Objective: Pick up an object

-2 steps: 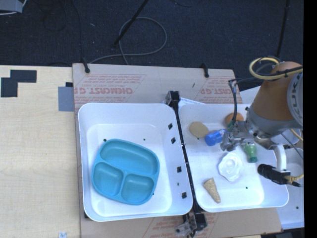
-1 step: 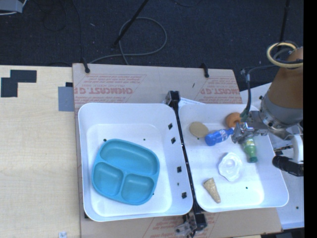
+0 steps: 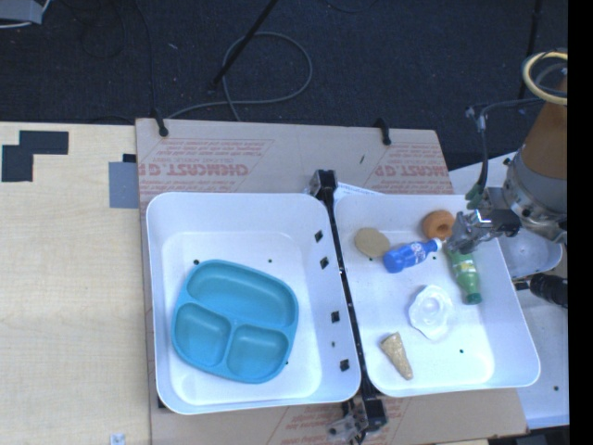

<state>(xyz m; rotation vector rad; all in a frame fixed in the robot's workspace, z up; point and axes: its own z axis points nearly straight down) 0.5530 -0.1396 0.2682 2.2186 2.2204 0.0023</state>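
Arm (image 3: 542,170) reaches in, pincer (image 3: 466,230) above green bottle (image 3: 465,277).

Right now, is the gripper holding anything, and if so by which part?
It cannot be told. The gripper sits low at the right bin's far right, just above the green bottle's top end and beside the orange ball, with nothing visibly between its fingers.

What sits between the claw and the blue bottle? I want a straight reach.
Nothing visible blocks it. The claw hangs at the right bin's far right; the blue bottle lies just left, with the orange ball and green bottle flanking that path.
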